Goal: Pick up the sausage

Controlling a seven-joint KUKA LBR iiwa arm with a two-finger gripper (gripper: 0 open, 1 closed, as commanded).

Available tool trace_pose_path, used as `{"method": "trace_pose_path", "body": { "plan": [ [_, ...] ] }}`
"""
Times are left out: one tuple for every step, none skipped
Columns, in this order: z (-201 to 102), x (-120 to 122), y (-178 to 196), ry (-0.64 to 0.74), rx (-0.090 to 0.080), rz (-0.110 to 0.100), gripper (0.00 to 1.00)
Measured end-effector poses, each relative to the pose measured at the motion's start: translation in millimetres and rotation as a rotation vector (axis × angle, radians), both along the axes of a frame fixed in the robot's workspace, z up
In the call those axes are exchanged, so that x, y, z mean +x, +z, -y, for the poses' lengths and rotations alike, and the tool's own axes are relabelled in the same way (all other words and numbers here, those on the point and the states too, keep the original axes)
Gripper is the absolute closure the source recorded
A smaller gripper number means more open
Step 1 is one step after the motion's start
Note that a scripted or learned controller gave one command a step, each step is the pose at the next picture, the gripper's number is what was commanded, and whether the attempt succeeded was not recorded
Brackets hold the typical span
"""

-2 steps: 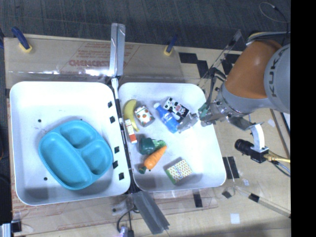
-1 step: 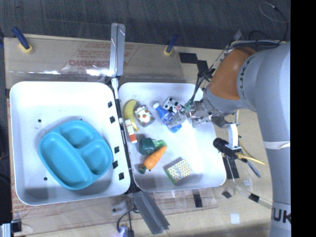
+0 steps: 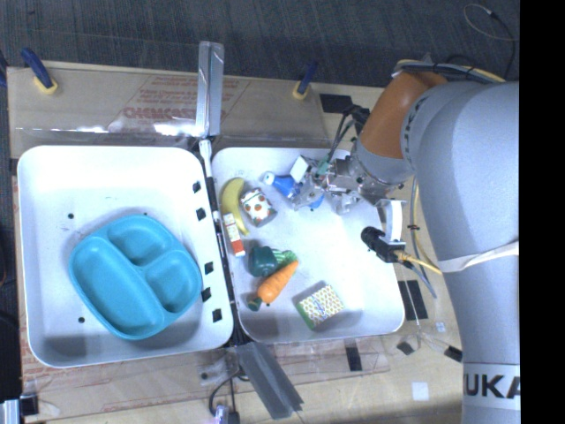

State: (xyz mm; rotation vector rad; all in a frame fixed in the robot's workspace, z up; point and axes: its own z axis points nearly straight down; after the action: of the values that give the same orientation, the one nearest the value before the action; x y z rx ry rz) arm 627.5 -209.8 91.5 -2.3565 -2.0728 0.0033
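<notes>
The metal two-finger gripper point(image 3: 311, 190) hangs low over the far end of the right white bin point(image 3: 371, 321); can't tell how it's set. The small red-and-tan sausage point(image 3: 234, 234) lies along that bin's left wall, between a yellow banana point(image 3: 231, 197) and an orange carrot point(image 3: 277, 282).

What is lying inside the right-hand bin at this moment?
The right bin holds a banana, a carrot, a green toy, a patterned block and a slim red-and-white piece. The hand hangs over its far side, hiding whatever lies beneath.
</notes>
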Motion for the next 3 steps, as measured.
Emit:
{"method": "trace_pose_path", "body": {
  "plan": [
    [-78, 25, -4, -0.171, 0.002, -0.019, 0.00],
    [-48, 30, 51, -0.068, -0.001, 0.003, 0.00],
    [-60, -1, 20, 0.368, -0.024, 0.037, 0.00]
  ]
}}
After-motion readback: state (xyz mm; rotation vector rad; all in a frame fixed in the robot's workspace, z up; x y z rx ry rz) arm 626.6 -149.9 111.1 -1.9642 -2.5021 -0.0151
